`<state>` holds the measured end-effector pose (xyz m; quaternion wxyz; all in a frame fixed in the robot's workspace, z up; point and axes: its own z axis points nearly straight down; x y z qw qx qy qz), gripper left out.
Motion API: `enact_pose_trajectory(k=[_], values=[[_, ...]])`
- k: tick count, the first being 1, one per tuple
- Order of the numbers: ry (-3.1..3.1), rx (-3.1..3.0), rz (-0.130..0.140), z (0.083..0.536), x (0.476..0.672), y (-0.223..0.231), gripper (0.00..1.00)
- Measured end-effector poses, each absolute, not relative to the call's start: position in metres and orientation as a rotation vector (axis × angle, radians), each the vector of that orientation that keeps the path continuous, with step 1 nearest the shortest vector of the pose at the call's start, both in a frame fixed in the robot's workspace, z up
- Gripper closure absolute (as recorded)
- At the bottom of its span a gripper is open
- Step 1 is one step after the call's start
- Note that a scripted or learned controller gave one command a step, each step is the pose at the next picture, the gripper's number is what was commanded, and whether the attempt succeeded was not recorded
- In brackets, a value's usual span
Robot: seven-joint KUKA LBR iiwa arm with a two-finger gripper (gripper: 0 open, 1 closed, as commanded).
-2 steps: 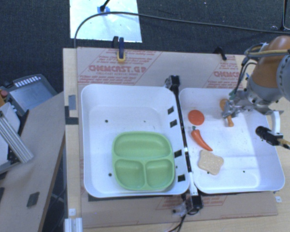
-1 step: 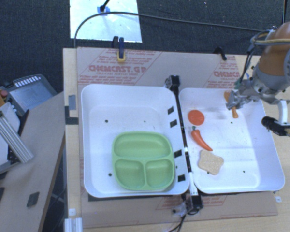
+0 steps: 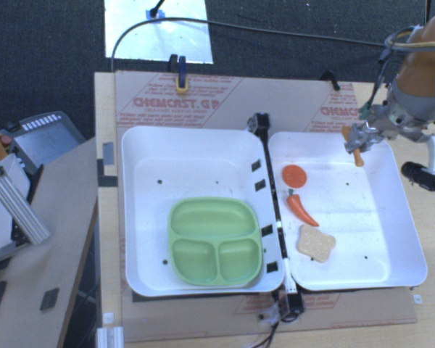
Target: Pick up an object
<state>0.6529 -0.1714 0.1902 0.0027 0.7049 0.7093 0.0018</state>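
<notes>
Two shallow white bins sit side by side on the worktop point(image 3: 225, 93), their inner rims touching along a black clipped seam. The left bin point(image 3: 141, 194) holds one green divided tray point(image 3: 215, 241) with three compartments, set toward its near right corner; the far and left parts of that bin's floor lie bare. The right bin point(image 3: 391, 223) holds three small items near its left wall: one round orange-red disc point(image 3: 294, 175), one orange-red carrot-shaped piece point(image 3: 301, 209) just nearer, and one tan bread-like slice point(image 3: 316, 244) nearest of all. The disc and carrot piece almost touch; the slice lies just beside the carrot's tip. The right half of this bin is open floor.

The grey arm point(image 3: 420, 71) enters from the right, cut off by the frame edge, its claw point(image 3: 358, 145) hanging over the far rim of the right bin. A small orange piece point(image 3: 358, 156) shows at the claw's tip, but whether the claw is apart or clamped cannot be told from here.
</notes>
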Motion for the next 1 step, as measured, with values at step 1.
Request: enact_pose_trajectory(k=[1], values=[[2.224,2.212,0.005,0.2339,0.6529,-0.174,1.0]])
